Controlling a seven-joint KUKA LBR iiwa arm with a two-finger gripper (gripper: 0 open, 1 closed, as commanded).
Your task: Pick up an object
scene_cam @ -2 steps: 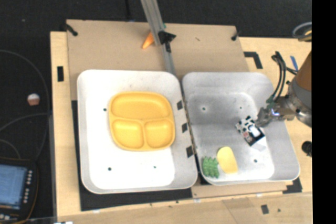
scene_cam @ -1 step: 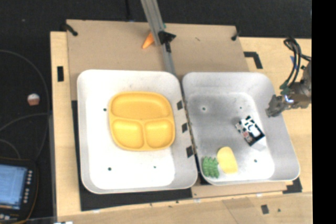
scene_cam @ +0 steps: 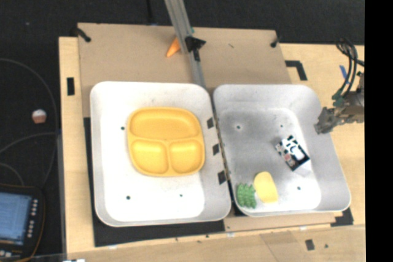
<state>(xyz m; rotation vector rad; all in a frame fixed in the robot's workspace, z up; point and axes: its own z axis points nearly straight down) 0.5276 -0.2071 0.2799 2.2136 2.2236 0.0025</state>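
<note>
So starting from the left: your left bin (scene_cam: 104, 150) has a yellow divided plate (scene_cam: 164, 140) sitting flat near its middle, three compartments, nothing in them as far as you can see. It's pretty big and shallow, so probably not the easiest grab for a two-finger setup.

Move over to the right bin (scene_cam: 245, 101) and that's where the smaller stuff is. Down at the near edge there's a small green bumpy toy (scene_cam: 246, 194) tucked in the corner, and just beside it, maybe touching, a yellow rounded object (scene_cam: 266, 187) that could be a lemon or similar play food. A bit up and to the right of those, well apart from them, there's a small black and white box (scene_cam: 291, 153) lying tilted on the bin floor.

Then at the far right you've got the end effector (scene_cam: 325, 121), sitting just over the right rim of that bin, with the arm's cables behind it. Honestly you can't tell from this angle how it's set, too small and dark.

My read: nothing's picked yet, you're at the approach step. Closest candidate is the black and white box, so the next move would be swinging left over it, lining up across its narrow side, then dropping down. The yellow and green pair are crowded against the wall, riskier pick
</note>
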